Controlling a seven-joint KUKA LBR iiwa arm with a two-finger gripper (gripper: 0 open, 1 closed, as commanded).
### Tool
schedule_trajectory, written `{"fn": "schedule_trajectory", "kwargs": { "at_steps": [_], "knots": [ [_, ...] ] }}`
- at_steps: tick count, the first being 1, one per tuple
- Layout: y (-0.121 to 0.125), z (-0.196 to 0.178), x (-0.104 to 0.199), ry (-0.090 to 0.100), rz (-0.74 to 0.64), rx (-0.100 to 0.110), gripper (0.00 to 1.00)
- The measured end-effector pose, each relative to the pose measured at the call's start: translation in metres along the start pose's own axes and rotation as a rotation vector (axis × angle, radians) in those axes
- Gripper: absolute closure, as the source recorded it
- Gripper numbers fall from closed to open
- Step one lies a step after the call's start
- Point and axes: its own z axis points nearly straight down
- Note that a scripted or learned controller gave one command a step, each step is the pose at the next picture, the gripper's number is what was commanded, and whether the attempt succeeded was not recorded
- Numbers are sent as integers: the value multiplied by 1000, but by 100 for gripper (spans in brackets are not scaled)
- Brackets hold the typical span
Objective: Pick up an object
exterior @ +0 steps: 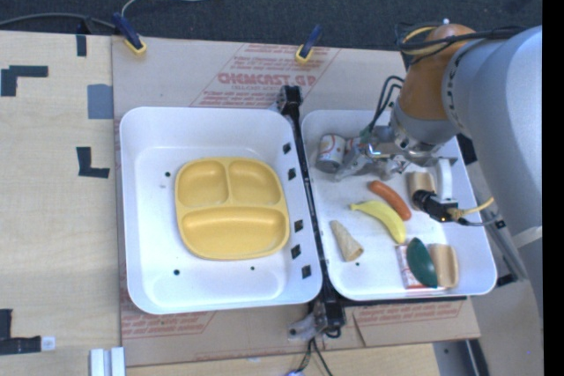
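My gripper is low in the back left part of the right bin, reaching in from the right under the orange-banded wrist. A small silver can lies right at its left tip; contact is unclear. An orange-red sausage and a yellow banana lie just in front of the gripper. A tan wedge sits nearer the front. In the front right corner lie a dark green piece, a red packet and a brown bread piece.
The left bin holds a yellow divided plate. A black divider runs between the bins. A small tan roll and cables lie beside the arm at the right bin's right side. Yellow clamps hold the cardboard at the back.
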Motion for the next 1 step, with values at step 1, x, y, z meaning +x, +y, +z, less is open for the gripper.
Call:
{"fn": "schedule_trajectory", "kwargs": {
  "at_steps": [1],
  "knots": [
    [20, 4, 2, -4, -6, 72, 0]
  ]
}}
